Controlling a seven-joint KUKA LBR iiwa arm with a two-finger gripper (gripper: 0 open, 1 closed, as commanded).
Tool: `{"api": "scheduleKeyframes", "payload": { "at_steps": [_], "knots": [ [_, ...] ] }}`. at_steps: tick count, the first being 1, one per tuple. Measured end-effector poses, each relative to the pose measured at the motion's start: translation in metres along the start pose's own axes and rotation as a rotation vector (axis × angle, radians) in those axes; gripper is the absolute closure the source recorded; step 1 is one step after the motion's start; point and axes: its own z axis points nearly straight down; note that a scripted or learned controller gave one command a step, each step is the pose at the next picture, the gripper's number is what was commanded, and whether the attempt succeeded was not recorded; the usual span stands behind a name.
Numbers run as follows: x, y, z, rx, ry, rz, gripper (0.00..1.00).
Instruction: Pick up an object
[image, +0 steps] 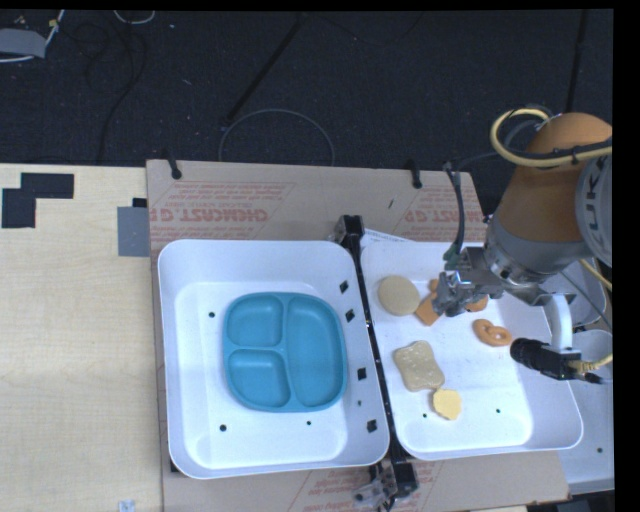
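Nearest, the small yellow foam-like wedge at the right-hand white bin's six o'clock looks light and pinchable across its edges; whether the gripper is parted, I cannot tell.

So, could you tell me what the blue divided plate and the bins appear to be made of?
The blue divided plate looks like moulded plastic with a matte finish: uniform colour, rounded compartment edges, soft sheen. The two white bins also look like plastic, smooth and slightly glossy, with rounded corners, though thin coated metal cannot be ruled out.
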Motion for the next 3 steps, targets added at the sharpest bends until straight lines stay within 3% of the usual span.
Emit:
{"api": "scheduleKeyframes", "payload": {
  "at_steps": [3],
  "knots": [
    [0.152, -0.009, -0.016, -0.001, -0.001, -0.001, 1.00]
  ]
}}
